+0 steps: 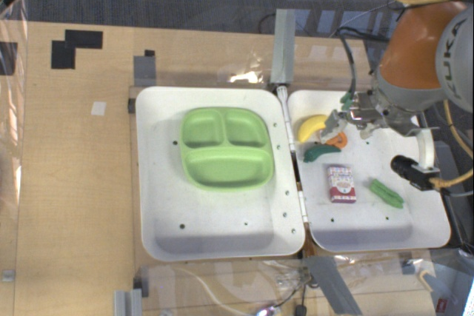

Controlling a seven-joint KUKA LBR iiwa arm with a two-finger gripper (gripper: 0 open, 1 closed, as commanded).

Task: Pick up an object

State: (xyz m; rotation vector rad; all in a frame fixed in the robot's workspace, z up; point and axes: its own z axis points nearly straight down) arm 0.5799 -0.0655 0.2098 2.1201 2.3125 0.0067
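The right bin [422, 226] holds several small things. A yellow banana-shaped toy [309, 127] lies at its far left, with a small orange piece [338, 139] and a dark green piece [320, 152] just in front of it. A red and white box [341, 183] lies in the middle, and a light green pod [386, 193] to its right. My gripper [332, 126] hangs low over the bin's far left part, right beside the banana and just above the orange piece. I see nothing clearly held in it.
The left bin [159, 233] carries a light green divided plate [224, 146]. A metal divider [290, 159] runs between the bins. The arm's orange band [415, 48] and black cables [415, 170] hang over the right bin's far right side.
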